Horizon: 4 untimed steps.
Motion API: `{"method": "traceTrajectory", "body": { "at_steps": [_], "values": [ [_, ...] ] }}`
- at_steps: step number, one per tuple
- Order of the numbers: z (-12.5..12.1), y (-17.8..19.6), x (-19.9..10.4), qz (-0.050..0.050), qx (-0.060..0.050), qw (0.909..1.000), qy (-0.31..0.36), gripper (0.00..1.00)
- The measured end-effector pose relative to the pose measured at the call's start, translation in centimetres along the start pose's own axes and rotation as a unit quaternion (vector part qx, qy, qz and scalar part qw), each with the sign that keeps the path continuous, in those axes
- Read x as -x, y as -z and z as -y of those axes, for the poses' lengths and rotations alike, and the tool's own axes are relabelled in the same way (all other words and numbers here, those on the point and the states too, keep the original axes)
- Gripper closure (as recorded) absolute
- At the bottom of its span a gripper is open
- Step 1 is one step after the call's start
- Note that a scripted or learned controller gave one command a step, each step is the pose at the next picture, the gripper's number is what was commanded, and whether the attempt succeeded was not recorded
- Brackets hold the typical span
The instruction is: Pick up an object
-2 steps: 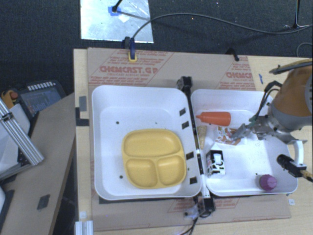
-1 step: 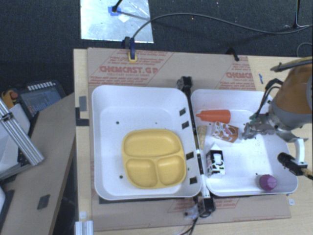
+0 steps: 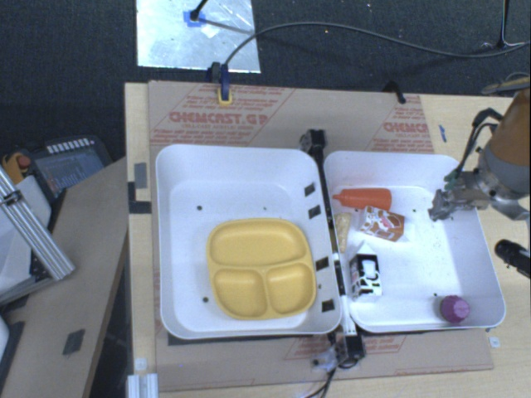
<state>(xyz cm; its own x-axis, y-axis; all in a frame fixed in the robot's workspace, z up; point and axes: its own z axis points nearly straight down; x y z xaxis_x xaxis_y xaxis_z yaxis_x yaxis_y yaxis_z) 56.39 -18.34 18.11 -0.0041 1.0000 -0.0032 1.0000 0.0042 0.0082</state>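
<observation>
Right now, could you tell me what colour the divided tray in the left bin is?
The divided tray is yellow, seen in the camera view.

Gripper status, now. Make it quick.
Gripper: over the right bin's right side, nothing seen in it; open or shut cannot be told.

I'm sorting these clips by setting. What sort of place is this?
Most likely a robotics lab bench: a robot arm reaches over two white bins taped to a board, cables trail across dark carpet, and a handheld controller lies nearby.

Even bright light, soft shadows (slightly grainy)
</observation>
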Motion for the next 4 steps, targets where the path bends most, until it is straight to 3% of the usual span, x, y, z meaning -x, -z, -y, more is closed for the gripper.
{"method": "traceTrajectory", "body": {
  "at_steps": [1, 2, 4],
  "values": [
    [-0.3, 6.4, 0.5, 0.000, 0.000, 1.0000, 0.000, 1.00],
    [-0.4, 7.4, 0.5, -0.001, -0.002, 1.0000, 0.001, 1.00],
    [1.0, 6.8, -10.3, -0.003, -0.004, 1.0000, 0.003, 1.00]
  ]
}}
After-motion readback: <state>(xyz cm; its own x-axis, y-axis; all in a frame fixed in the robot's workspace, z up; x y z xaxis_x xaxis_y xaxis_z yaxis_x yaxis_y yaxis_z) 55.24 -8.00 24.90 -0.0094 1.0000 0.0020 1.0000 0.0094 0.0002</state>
